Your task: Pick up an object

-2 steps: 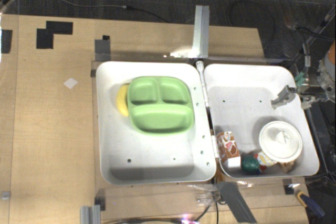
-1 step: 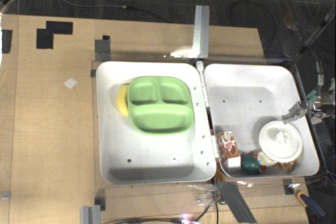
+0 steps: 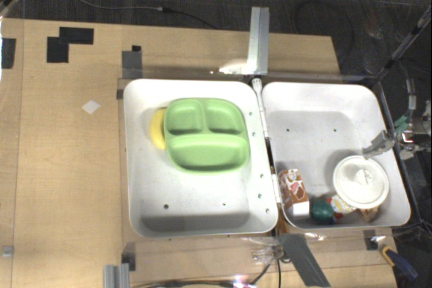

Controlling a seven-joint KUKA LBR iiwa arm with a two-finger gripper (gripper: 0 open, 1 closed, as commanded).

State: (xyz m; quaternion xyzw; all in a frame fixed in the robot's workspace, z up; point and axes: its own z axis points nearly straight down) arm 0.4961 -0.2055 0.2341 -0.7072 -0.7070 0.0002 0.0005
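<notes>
jaws cannot be made out — no grasp on anything is visible.

left bin (image 3: 138, 165) holds a green divided plate (image 3: 205, 133) lying flat near its back, with a yellow object (image 3: 156, 129) touching the plate's left edge and partly tucked under it. right bin (image 3: 317, 111) has its things crowded along the near wall — a small printed carton (image 3: 293, 187) at the left corner, a dark green object (image 3: 322, 212) beside it, then a white round lid (image 3: 361, 179) resting over other small items.
</notes>
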